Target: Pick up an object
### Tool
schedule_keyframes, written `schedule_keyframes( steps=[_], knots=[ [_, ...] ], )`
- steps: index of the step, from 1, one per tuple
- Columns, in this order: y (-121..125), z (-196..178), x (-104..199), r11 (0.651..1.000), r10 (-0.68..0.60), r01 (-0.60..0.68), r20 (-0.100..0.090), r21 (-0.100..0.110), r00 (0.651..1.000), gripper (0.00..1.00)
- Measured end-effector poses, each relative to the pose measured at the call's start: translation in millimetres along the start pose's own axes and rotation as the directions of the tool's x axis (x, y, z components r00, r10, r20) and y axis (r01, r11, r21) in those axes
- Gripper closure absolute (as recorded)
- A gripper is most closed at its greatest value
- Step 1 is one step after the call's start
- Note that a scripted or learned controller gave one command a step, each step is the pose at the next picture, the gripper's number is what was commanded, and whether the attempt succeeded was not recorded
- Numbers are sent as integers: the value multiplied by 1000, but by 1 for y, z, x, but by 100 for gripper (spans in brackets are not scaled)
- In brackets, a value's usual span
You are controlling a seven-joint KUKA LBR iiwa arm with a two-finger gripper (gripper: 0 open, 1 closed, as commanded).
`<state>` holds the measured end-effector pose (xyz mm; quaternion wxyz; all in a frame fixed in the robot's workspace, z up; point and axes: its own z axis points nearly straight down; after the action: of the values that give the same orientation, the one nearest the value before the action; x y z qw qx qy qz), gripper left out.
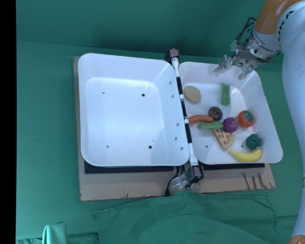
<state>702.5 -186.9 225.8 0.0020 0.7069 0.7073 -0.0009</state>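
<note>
Camera view: gripper [233,68] above right bin's [267,107] far edge, fingers spread, nothing between them. Green cucumber [225,94] lies just below.

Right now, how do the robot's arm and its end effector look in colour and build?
The smooth light grey arm has rounded links and an orange band above the wrist. The metallic silver end effector has two thin fingers, with dark cables looping beside it.

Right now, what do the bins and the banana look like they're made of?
Right bin and left bin: likely thin moulded plastic, glossy white, given the rounded corners and soft glare on the floors. Banana: probably a plastic or rubber toy, with uniform yellow and a smooth, slightly shiny skin. The look can't confirm either.
</note>
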Motion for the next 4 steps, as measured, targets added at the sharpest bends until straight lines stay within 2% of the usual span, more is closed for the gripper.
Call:
schedule_keyframes(
  steps=[1, 2, 3, 4],
  knots=[
    [-1, -16, -1, 1000, 3, -3, 1, -4, 1000, 0],
    [1, -27, -2, 1000, 5, -5, 5, -6, 1000, 100],
    [0, -157, 17, 1000, 0, 0, 2, -15, 1000, 100],
    [0, -228, 72, 1000, -3, 3, -2, -10, 1000, 100]
  ],
)
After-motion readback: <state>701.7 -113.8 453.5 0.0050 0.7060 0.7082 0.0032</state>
